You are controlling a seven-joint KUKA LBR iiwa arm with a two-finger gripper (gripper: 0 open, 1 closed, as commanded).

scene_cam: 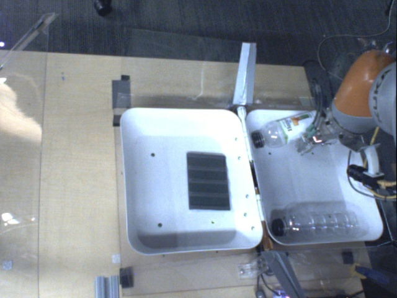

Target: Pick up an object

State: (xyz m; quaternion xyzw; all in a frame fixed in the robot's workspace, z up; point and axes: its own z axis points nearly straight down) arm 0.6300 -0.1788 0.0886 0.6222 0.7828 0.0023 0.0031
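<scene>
A clear plastic bottle (pixel 282 131) with a black cap and a green-and-white label lies at the back of the right bin (pixel 310 179), cap toward the divider. My gripper (pixel 312 139) hangs low at that bottle's right end, under the grey wrist and orange band (pixel 360 89). I cannot tell whether it touches the bottle. A second clear bottle (pixel 319 223) with a black cap lies along the right bin's front wall. A black ridged rectangular block (pixel 208 180) lies flat in the middle of the left bin (pixel 149 135).
A grey bar (pixel 245 73) stands behind the divider between the bins. Cables (pixel 369 179) hang by the right bin's right wall. The wooden bench (pixel 68 185) stretches to the left of the bins.
</scene>
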